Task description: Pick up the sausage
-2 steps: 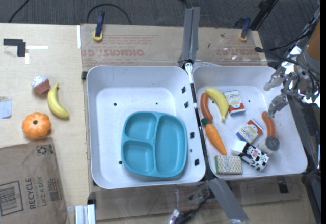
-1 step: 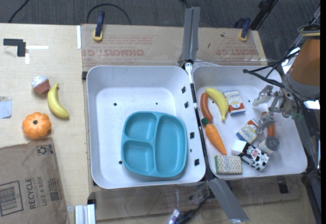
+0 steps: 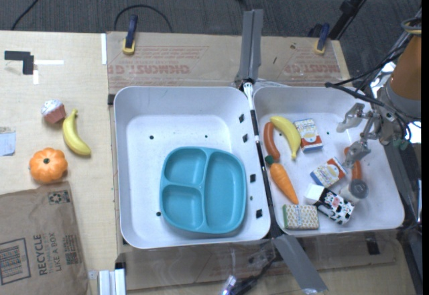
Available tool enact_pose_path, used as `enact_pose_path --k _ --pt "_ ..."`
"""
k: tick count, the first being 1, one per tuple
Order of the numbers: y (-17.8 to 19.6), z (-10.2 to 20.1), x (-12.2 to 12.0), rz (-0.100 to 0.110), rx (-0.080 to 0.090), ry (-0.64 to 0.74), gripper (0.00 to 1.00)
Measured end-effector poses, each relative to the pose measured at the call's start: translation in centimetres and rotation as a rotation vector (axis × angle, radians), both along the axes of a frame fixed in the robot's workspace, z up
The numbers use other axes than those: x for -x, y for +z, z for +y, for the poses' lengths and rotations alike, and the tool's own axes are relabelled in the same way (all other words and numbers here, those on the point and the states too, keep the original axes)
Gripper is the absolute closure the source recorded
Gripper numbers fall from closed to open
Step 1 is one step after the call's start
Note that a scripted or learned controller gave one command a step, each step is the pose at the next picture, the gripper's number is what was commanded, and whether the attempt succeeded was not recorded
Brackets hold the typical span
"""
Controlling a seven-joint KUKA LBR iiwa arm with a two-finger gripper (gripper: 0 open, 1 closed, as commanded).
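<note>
Two shallow white plastic bins sit side by side on the surface. The left bin (image 3: 134, 126) carries a smooth teal divided plate (image 3: 203, 189) with three rounded compartments. The right bin (image 3: 385, 213) is the busy one. The sausage (image 3: 270, 140) lies at its left edge, a slim, glossy red-orange cylinder with rounded ends, its long axis running roughly top to bottom along the bin wall, tilted slightly. Just beside it curves a yellow banana (image 3: 289, 134), and below it an orange carrot (image 3: 283, 182) tapers down and to the right, green stub toward the sausage. Small printed boxes (image 3: 307, 133) and a black-and-white cow-patterned toy (image 3: 337, 206) lie scattered further right.

The arm reaches in from the right, orange band at the frame edge, metal gripper (image 3: 358, 146) hanging over the bin's right half, well apart from the sausage. Its fingers point downward; whether they are spread or pressed together, I cannot tell.
</note>
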State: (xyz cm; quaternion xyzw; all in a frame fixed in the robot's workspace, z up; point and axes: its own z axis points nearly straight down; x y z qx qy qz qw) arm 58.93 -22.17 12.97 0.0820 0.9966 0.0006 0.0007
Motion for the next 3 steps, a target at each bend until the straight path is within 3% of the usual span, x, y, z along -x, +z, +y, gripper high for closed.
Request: enact_pose_path --k 1,2,3 --pt "-3.5 0.0 0.5 -0.006 0.002 0.031 0.0" --pt "-2.8 0.0 1.9 0.002 0.0 0.065 0.0" --pt "-2.1 0.1 1.8 0.001 -0.003 0.062 1.0"
